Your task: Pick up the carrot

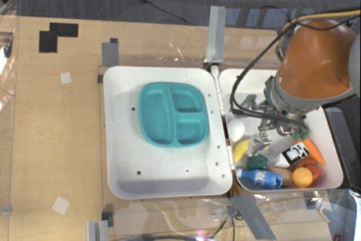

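Lying diagonally, the carrot [314, 151] tapers toward the bin's [334, 178] lower right.

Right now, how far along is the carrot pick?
Done: the tool is low inside the right-hand white bin. In hand: nothing I can confirm; its tip sits left of the orange tapered carrot, which lies among the toy foods. Left: closing on the carrot and lifting it.

Orange-banded grey arm [316, 65], black cables, metal hand [271, 131]
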Action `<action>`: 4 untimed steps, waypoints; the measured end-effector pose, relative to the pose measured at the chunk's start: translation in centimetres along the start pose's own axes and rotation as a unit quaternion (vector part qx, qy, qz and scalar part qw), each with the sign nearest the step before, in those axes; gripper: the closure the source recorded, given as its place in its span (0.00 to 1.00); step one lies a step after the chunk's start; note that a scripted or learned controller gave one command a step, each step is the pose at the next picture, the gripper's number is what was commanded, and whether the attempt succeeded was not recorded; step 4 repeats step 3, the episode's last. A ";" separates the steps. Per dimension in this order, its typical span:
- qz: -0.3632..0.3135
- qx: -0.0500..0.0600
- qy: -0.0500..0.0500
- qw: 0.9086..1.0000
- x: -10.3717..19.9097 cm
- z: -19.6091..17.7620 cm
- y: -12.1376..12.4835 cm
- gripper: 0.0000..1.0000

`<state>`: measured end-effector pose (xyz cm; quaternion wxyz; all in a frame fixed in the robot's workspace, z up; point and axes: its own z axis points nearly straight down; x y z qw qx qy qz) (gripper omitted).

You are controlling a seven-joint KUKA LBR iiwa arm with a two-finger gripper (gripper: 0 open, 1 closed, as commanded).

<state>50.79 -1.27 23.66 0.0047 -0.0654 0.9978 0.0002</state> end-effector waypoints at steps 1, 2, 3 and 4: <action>0.000 0.000 0.000 1.000 0.0 0.0 0.0 0.00; 0.000 0.000 0.000 1.000 0.0 0.0 0.0 0.00; 0.000 0.000 0.000 1.000 0.0 0.0 0.0 0.00; 0.000 0.000 0.000 1.000 0.0 0.0 0.0 0.00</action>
